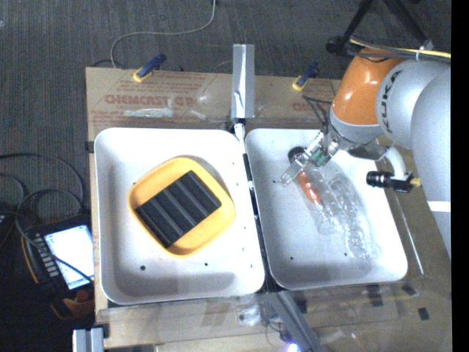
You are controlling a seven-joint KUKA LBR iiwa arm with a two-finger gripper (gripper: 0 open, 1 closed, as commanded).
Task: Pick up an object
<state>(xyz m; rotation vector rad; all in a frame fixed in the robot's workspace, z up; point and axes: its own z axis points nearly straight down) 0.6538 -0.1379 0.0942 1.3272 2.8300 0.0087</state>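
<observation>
Claw grip unclear, over clear bottle, right bin, near back rim

Bench: a brown board top printed with faded red lettering, clamped along its far edge by two blue-and-yellow clamps, one at far left and one at far right, with a grey metal upright standing between them. Directly on it sat two shallow white bins, touching side by side: the left bin held a yellow tray with a black ribbed insert, and the right bin held a clear plastic bottle with an orange part lying on its side.
</observation>
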